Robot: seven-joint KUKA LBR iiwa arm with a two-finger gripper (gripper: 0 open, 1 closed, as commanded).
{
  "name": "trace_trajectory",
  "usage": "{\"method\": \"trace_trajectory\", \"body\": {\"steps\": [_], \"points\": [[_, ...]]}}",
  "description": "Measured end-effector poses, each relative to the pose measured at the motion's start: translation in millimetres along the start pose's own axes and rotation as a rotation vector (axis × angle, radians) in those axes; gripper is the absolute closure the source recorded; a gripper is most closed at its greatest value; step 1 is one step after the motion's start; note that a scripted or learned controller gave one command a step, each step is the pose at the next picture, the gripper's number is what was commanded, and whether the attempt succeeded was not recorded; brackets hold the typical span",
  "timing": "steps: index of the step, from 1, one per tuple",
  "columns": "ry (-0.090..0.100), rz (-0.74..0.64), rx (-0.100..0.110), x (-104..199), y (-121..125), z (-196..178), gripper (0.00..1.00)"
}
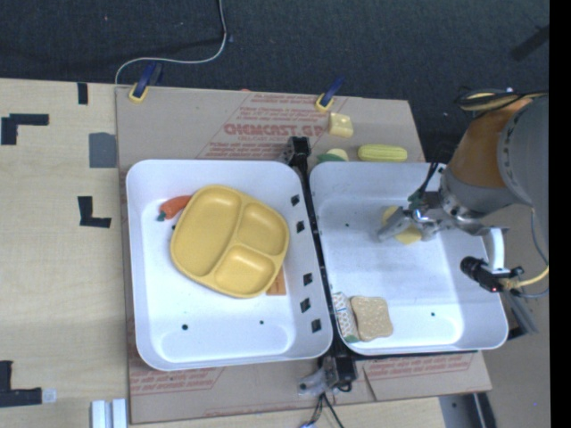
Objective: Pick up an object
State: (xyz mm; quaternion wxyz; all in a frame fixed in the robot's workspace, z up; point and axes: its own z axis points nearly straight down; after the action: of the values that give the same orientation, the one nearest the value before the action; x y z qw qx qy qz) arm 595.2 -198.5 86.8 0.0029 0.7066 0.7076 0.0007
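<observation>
Wooden counter with cardboard sheet under two white bins, against dark carpet. Left bin holds a yellow divided plate. In the right bin, the tool is at a yellow object; its opening cannot be told.

dark carpet, wooden bench, cardboard sheet

A small yellow object lies in the right bin, toward its far side and near the middle of its width. It sits right at the pincer, partly covered by the metal fingers, so its shape is hard to make out. Whether it is gripped or merely touched cannot be told.
</observation>
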Motion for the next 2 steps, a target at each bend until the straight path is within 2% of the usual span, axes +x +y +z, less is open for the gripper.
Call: {"method": "trace_trajectory", "body": {"steps": [1, 2], "points": [[0.003, -0.006, 0.001, 59.2, 32.4, 1.3, 0.0], [0.004, -0.004, 0.003, 90.3, 75.1, 2.6, 0.0]]}}
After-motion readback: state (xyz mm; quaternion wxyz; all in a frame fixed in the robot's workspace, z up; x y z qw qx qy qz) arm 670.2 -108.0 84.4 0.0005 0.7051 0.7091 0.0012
